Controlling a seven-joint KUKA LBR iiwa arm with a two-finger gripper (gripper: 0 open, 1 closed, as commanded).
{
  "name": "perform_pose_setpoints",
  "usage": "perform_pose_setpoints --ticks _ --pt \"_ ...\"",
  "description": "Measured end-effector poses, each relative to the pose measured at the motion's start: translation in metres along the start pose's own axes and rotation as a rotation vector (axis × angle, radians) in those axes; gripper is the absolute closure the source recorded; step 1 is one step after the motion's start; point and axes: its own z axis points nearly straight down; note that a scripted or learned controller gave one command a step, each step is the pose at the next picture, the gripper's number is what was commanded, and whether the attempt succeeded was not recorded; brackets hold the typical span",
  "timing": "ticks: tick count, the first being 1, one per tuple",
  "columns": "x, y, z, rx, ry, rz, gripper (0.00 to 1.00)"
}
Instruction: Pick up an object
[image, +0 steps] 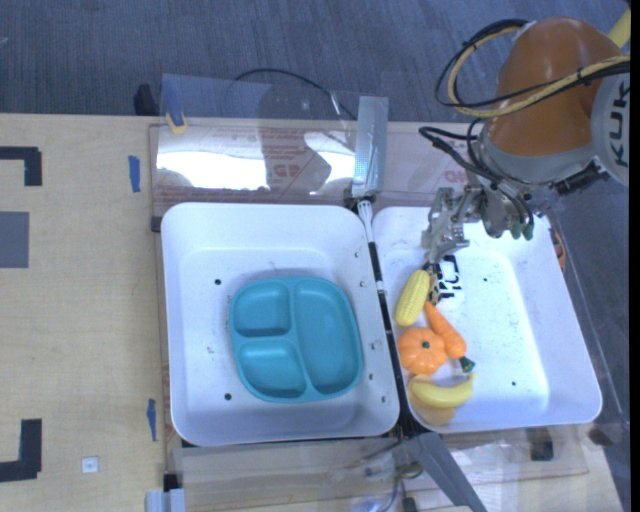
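Here, at the far left, the pale wooden worktop (70, 300) carries black corner marks and bits of blue tape. Next comes the left bin (190, 240), a shallow white tray holding a teal divided plate (296, 338) with three compartments, lying flat near the bin's middle and tilted a little against the bin's edges.

The right bin (530, 340) holds a cluster of toy foods against its left wall. A yellow corn cob (412, 297) lies with its long axis running from lower left to upper right, its upper end towards the claw. Just below it an orange carrot (444, 331) slants the other way, narrow end up-left, thick end down-right. An orange pumpkin (421, 351) sits touching the carrot's lower side, and a yellow banana (441, 390) curves beneath it, its stem end up at the right.

The claw (440, 262) hangs over the bin's upper left part, just above the corn's top end; whether its fingers are spread or pressed together cannot be told. Above it, at the right, sits the arm's orange band (550, 85) with looping cables.
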Motion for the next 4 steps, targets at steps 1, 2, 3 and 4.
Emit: perform_pose_setpoints --ticks 1,2,3,4 --pt "-0.034 -0.024 0.009 0.0 -0.006 0.011 1.0" --pt "-0.036 -0.024 -0.003 -0.002 -0.015 0.013 1.0" --pt "-0.036 -0.024 -0.002 -0.002 -0.014 0.013 0.0" --pt "-0.038 -0.024 -0.012 -0.004 -0.021 0.015 1.0"
